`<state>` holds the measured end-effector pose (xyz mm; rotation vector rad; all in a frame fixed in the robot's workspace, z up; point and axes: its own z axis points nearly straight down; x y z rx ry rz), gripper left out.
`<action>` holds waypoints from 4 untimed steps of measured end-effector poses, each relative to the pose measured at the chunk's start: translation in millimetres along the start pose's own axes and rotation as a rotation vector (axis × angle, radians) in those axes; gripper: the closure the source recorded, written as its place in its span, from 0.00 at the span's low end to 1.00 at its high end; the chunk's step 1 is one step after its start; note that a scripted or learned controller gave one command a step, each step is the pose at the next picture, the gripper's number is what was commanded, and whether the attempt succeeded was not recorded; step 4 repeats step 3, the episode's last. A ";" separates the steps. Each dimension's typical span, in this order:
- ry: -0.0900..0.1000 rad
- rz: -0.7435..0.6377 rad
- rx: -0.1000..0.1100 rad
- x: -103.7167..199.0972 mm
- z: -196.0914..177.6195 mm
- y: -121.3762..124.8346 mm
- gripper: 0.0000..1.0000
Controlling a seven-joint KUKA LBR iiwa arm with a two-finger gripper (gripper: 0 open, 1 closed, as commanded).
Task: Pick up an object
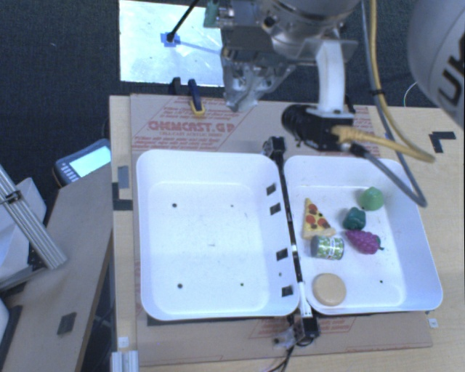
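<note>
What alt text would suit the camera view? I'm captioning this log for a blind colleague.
Six small objects sit in the right white bin: a toy pizza slice, a light green ball, a dark green lump, purple toy grapes, a small green-labelled can and a round tan cookie. The grey arm's gripper hangs above the bench behind the left white bin.

The arm point(305, 18) hangs high at the top of the frame, its grey wrist bulk tilted and reaching leftward. Below it the gripper point(238, 98) points straight down, raised well up, tips tapering to a narrow point near the far edge. At the upper right, a big rounded grey link point(439, 43) looms close to the camera.
</note>
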<state>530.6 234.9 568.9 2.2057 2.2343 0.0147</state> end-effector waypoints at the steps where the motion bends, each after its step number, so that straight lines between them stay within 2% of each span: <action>1: 0.000 0.000 0.001 0.0 0.5 0.0 0.00; 2: 0.001 -0.003 -0.002 0.2 -11.1 0.3 1.00; 3: 0.001 -0.004 -0.001 0.1 -10.7 0.2 0.00; 4: 0.001 -0.004 -0.001 0.1 -10.7 0.2 0.00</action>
